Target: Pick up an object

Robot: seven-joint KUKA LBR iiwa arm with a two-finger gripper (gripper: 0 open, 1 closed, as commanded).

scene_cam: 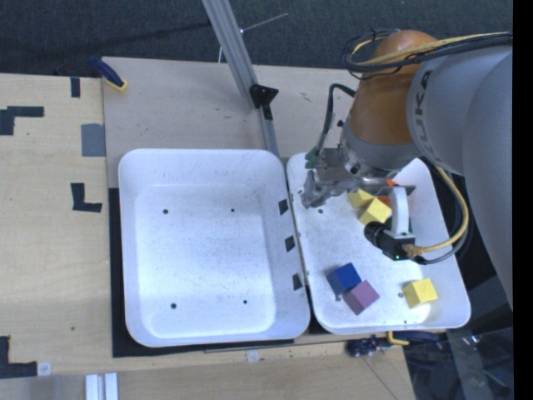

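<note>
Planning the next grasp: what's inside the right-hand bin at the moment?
The right bin holds a blue block touching a purple block, a yellow block near its front corner, and another yellow block partly under the arm. The wrist covers the bin's far end.

Gripper (316, 192) low in right bin (450, 307), possibly touching floor; blocks nearby.

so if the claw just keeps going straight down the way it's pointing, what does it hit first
Most likely the bare floor of the right bin near its upper left corner. The claw points down there, and the nearest yellow block lies off to its right, out of that line. Depth is hard to judge from this slanted view.
</note>
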